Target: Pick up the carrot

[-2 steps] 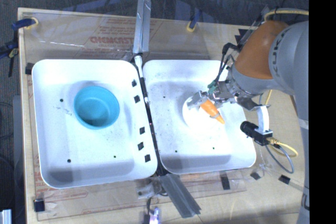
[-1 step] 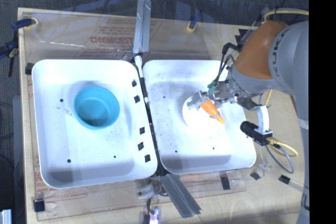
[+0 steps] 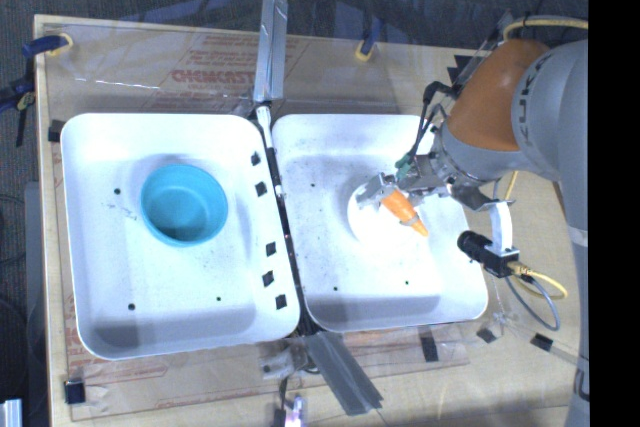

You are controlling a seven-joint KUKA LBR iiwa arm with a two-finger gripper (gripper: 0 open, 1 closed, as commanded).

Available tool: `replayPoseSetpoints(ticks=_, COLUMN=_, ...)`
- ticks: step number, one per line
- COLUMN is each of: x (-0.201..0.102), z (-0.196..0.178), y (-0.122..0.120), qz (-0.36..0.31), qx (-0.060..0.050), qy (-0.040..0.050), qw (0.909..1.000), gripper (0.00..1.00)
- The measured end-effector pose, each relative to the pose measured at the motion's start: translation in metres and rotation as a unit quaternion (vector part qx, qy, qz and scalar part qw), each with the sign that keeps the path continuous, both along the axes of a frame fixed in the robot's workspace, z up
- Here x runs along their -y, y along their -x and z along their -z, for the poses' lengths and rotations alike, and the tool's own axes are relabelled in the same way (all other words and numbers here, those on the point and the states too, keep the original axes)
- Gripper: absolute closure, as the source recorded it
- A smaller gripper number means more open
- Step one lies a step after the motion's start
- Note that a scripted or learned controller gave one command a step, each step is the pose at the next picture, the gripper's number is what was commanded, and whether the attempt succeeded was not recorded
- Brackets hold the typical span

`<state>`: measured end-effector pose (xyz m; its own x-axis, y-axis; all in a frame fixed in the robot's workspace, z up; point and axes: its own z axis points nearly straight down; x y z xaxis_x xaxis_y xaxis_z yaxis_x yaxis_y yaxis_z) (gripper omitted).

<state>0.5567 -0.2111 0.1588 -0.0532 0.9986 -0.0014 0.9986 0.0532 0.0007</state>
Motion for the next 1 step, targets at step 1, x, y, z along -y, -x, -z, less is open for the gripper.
replayPoseSetpoints(ticks=1, x=-0.0003, z=0.0547, y=-0.0446, qz=0.005, qx=0.009, qy=0.002, qw=0.9999, gripper=0.0)
